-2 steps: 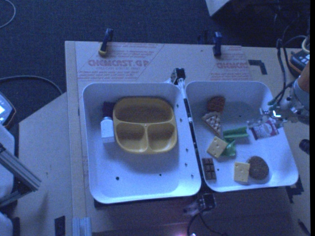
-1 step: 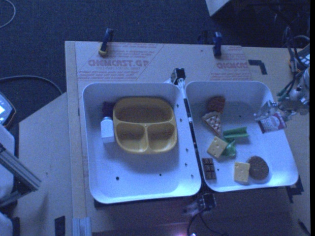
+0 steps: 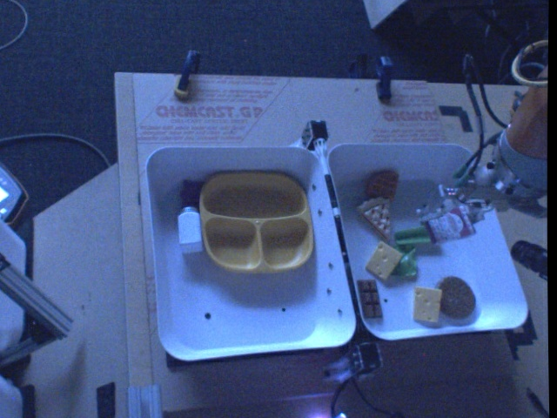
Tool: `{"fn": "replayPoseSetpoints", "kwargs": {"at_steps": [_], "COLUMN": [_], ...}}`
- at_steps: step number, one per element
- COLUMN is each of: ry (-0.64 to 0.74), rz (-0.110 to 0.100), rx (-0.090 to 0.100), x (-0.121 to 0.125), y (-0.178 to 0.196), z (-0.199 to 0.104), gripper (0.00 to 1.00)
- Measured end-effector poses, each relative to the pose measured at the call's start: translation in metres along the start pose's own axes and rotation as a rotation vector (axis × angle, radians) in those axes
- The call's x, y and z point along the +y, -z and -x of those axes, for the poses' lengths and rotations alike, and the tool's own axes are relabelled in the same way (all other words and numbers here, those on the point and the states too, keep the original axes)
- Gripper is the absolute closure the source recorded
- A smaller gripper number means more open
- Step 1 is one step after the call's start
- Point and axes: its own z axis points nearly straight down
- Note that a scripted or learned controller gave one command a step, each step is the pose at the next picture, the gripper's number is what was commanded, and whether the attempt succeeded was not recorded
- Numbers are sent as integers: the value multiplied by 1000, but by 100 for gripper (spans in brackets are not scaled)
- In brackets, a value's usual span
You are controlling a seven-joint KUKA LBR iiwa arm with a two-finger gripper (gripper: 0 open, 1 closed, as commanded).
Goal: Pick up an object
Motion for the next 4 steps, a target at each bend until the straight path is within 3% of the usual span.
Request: {"fn": "replayPoseSetpoints", "kwargs": {"at_steps": [2,3,4], "ry": [1,1,-5], "rz": [-1,5,1], "rx": [0,-2,-3], "x": [-10,-1,-7], "y": [-4,-1,-3], "z": [-117,-165,-164], "gripper": [100,100,100]}}
